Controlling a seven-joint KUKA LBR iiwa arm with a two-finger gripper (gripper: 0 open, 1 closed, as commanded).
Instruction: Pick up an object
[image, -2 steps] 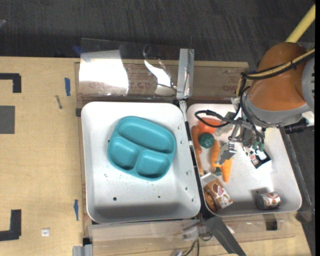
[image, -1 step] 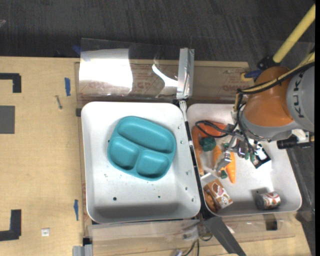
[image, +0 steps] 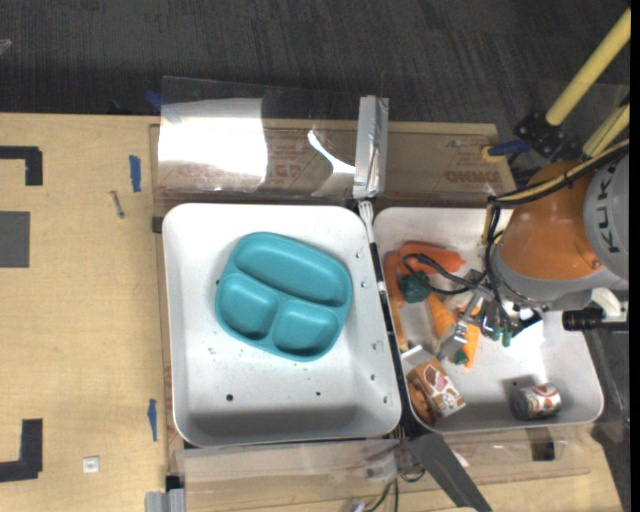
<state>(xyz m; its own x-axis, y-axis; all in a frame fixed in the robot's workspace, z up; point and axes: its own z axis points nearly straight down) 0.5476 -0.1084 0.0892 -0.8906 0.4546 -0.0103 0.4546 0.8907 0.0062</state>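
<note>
My gripper hangs low over the middle of the right bin, below the arm's orange band. Wires and the wrist hide its tip. Right beside it on the left lies an orange carrot-like piece, and a small orange and green piece sits just under it. At the bin's back are an orange object and a dark green piece. A brown patterned packet lies at the front left and a small can at the front right.
The left bin holds a teal divided plate in its back half. A raised divider separates the two bins. Clear plastic sheeting stands behind them. A yellow pole crosses the upper right.
</note>
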